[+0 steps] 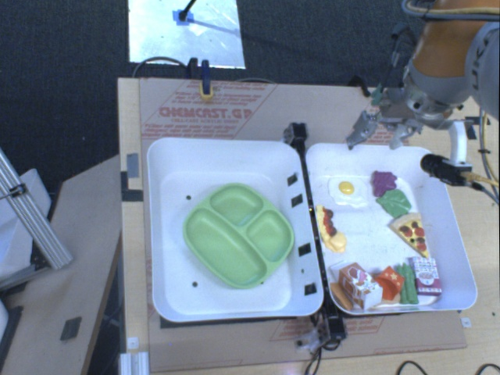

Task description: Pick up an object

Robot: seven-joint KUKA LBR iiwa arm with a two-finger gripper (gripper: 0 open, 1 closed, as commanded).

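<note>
The grey arm (457,45) reaches in from the upper right, its orange band uppermost above the wrist. The gripper (380,133) points downward at the top right, its two fingers (359,131) spread apart, nothing between them.

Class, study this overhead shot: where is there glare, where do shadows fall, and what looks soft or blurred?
Camera view: the shiny sheet behind the bench glares pale; the green plate casts a faint shadow in the left bin; the gripper above the right bin looks slightly soft, as do the small toy foods like the fried egg.
</note>
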